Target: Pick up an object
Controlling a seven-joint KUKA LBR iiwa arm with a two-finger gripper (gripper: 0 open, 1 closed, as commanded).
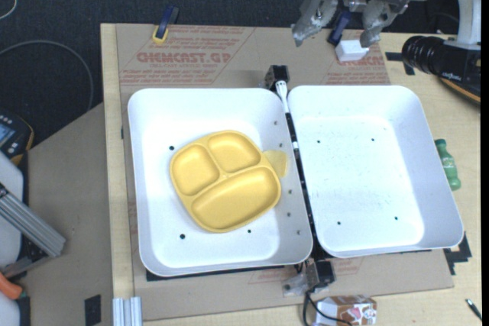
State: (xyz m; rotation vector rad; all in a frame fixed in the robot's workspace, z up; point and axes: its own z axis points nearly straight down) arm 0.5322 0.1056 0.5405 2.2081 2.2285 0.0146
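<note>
Gripper (338, 17) hangs high above the bench's far edge, fingers spread, nothing between them. Yellow divided plate (225, 180) lies flat in the left bin (145, 114), near its centre. Likely light, rigid, slick plastic; raised rim or divider ridges look the best hold. Bin walls stand well apart from it; right bin (428, 133) alongside.

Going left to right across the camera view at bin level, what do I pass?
left bin → yellow divided plate → black clips along the seam between the bins → right bin → green object by the right bin's outer rim
</note>
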